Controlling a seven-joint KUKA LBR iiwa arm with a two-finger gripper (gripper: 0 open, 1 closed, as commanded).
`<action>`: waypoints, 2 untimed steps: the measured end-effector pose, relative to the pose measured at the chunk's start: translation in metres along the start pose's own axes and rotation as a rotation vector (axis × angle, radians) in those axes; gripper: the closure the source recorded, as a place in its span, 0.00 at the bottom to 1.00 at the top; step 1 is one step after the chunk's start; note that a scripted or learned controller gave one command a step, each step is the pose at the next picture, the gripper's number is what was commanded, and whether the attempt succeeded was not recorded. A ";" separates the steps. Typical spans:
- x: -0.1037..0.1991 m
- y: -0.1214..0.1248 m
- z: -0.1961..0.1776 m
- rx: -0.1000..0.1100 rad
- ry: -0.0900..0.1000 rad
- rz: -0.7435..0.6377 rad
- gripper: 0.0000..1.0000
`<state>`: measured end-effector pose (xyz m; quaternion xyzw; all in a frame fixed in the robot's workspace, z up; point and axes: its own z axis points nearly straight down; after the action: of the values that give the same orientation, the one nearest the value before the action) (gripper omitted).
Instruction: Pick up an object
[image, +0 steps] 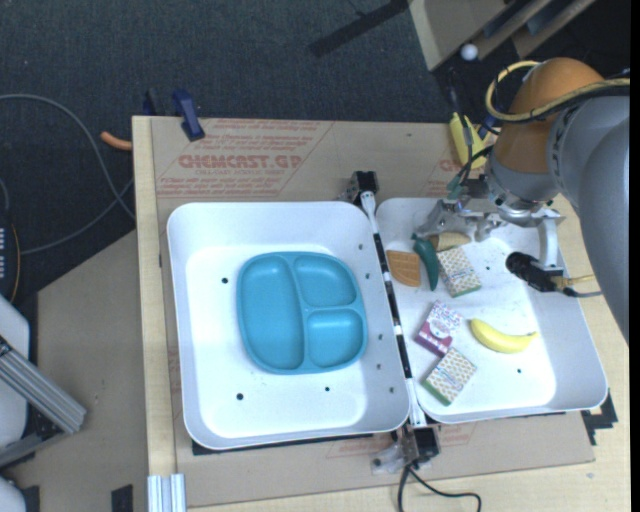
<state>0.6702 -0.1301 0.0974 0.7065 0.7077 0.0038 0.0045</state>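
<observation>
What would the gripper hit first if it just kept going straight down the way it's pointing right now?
Most likely the top of the right bin, near the patterned box and the teal-handled brush. The gripper hangs right by them, so it may touch one first; depth is hard to judge from this slanted view.

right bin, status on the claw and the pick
Claw low at right bin's far edge, grip unclear. Banana, small boxes loose on floor. Nothing lifted.

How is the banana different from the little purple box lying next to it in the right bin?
The banana is plain yellow and curved, while the purple box is flat-sided, with white patches among the purple. The banana lies nearer the bin's middle; the purple box lies closer to the divider between the bins. Both rest loose on the floor of the right bin, apart from each other.
</observation>
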 end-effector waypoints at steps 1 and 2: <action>0.012 -0.036 0.004 -0.009 -0.002 0.003 0.00; 0.012 -0.035 -0.006 -0.011 -0.004 0.003 1.00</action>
<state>0.6350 -0.1179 0.1031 0.7074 0.7067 0.0066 0.0098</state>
